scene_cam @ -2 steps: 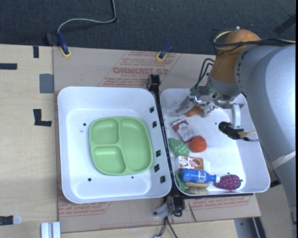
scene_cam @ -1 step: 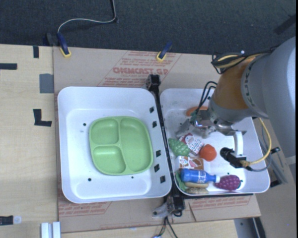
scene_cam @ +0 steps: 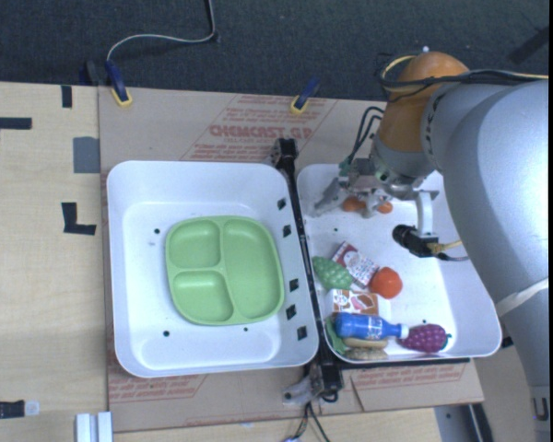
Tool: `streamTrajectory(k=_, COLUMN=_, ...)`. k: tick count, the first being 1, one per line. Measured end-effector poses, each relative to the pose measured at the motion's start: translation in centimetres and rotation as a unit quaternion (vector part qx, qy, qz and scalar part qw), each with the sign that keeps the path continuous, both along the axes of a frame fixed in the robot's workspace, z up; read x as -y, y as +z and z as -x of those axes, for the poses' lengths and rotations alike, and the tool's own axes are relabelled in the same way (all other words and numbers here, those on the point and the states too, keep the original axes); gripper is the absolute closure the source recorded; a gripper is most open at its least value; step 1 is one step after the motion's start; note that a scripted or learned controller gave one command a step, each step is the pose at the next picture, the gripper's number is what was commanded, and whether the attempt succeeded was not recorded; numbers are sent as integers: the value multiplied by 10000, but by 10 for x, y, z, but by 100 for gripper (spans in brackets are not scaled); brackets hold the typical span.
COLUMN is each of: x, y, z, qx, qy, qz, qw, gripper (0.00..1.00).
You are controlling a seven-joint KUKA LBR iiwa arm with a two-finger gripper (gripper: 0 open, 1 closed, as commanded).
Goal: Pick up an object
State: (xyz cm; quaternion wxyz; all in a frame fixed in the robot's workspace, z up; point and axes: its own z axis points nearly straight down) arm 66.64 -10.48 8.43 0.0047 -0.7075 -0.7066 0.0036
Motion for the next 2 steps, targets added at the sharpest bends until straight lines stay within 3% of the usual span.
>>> streamTrajectory(k=2, x=41, y=1, z=-1, qx=10, qy=4, qz=-2, qw=10000, gripper=0)
